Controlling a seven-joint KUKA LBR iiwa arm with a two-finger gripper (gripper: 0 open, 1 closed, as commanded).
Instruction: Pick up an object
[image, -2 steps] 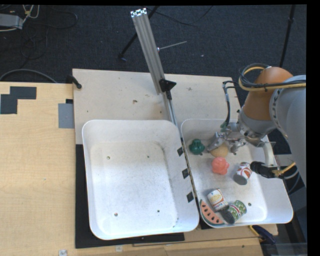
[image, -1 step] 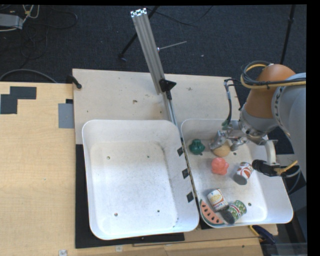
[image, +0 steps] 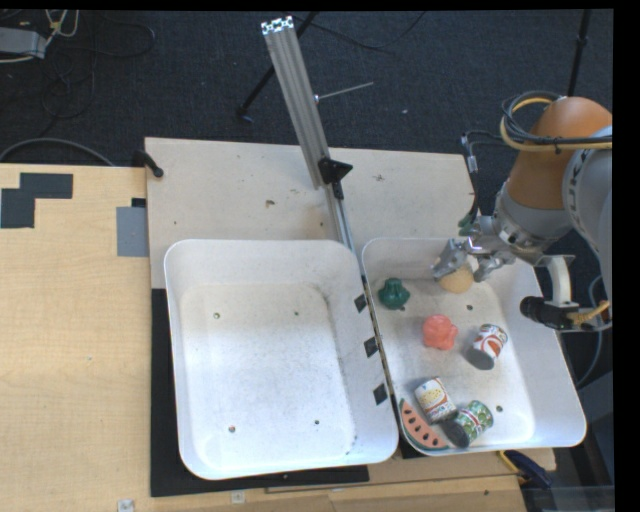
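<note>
Reach decides this one: the grey arm's two-finger gripper hangs low over the far part of the right-hand shallow white bin, and a small tan rounded object lies right at its tips, just on the near side. Whether the metal fingers are spread or closed cannot be told from this slanted view, nor whether they touch the tan piece; nothing can be seen held between them. That tan piece looks the likeliest target, since it lies closest. Other choices sit farther toward the near edge: a small dark green lump to the left by the bin wall, a pink-red soft lump in the middle, a red-and-white can lying on its side, and two more cans beside a watermelon-slice toy. The left-hand white bin lies well apart.
</note>
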